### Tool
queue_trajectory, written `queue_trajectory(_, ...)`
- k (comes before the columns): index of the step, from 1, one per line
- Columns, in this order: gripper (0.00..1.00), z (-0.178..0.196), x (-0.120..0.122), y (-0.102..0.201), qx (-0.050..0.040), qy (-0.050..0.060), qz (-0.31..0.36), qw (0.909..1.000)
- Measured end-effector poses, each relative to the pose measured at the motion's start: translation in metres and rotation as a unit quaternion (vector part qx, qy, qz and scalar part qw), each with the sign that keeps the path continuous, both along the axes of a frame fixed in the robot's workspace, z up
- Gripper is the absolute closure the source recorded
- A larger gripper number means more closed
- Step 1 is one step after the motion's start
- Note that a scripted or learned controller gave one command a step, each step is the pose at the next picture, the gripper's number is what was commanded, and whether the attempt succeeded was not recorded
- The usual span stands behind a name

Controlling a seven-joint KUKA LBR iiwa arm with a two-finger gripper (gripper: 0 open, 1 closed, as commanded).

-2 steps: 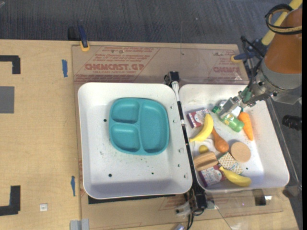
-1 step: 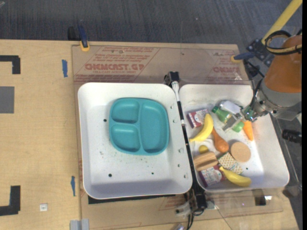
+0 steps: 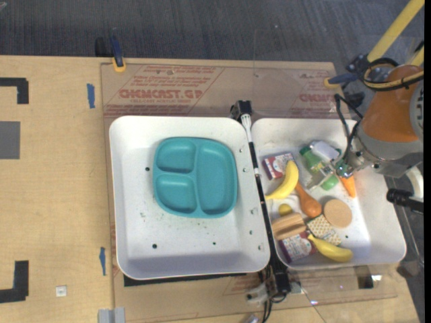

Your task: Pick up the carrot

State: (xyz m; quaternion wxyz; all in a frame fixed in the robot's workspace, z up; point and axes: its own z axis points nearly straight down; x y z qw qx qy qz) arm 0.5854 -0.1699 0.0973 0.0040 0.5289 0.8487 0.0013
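Left to right, here's what you had: the left bin [image 3: 128, 200] on the table [image 3: 54, 180] held a teal divided plate [image 3: 196, 176]. The right bin [image 3: 387, 244] was packed with toy food, including a banana [image 3: 287, 182] near its left side and a second banana [image 3: 331, 249] at the near edge. The carrot [image 3: 348, 184] sat toward the right, touching the pincer [image 3: 342, 169] tip. Couldn't tell if the pincer was spread or pinching.

I see my arm [image 3: 397, 123] at the frame's right: grey body, broad orange band, black cables looping over it.
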Motion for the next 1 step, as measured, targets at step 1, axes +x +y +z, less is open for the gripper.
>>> queue_trajectory(1, 0.00, -0.0084, -0.0100, -0.0229, 0.0098, 0.000, -0.119, 0.9928)
